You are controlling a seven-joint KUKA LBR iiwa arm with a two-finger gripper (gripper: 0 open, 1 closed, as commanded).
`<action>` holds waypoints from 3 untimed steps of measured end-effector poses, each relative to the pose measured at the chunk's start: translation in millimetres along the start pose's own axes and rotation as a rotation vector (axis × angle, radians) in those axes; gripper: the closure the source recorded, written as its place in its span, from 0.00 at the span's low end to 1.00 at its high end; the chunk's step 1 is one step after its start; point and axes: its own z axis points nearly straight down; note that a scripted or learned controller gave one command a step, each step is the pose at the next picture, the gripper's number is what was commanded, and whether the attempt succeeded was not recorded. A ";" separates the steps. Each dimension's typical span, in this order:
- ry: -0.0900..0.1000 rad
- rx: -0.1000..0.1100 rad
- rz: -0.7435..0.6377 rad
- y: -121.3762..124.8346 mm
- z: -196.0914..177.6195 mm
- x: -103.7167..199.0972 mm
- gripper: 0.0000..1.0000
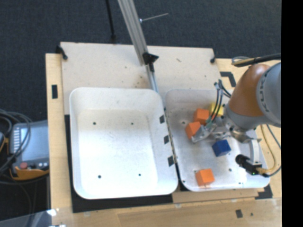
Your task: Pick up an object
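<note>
A pale wooden desk (142, 60) is set against dark carpet, and two shallow white bins are carried on it side by side: the left bin (80, 103) and the right bin (180, 174). The grey arm (255, 98), with its orange band, is reached in from the right, and its hand (202, 134) is lowered into the right bin among the blocks. Four blocks are seen there: an orange block (203, 115) toward the back, a second orange block (192, 128) just beside the hand, a blue block (221, 148) near the wrist, and a third orange block (205, 177) well apart at the front. The task is judged to be at the approach or grasp stage; nothing is seen lifted, and every block appears to rest on the bin floor. A grasp and a lift are judged to be left. Whether the hand is apart or together cannot be told, since its metal tip is small and blurred and partly masked by cables. Whether the second orange block is touched cannot be settled either. An aluminium post (135, 27) is raised behind the bins, its top cut off by the upper edge.
</note>
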 end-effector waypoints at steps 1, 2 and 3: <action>0.002 -0.009 0.007 2.4 -12.6 0.2 1.00; 0.000 -0.010 -0.006 13.0 -66.7 5.1 1.00; 0.000 -0.009 -0.007 14.8 -120.1 3.9 1.00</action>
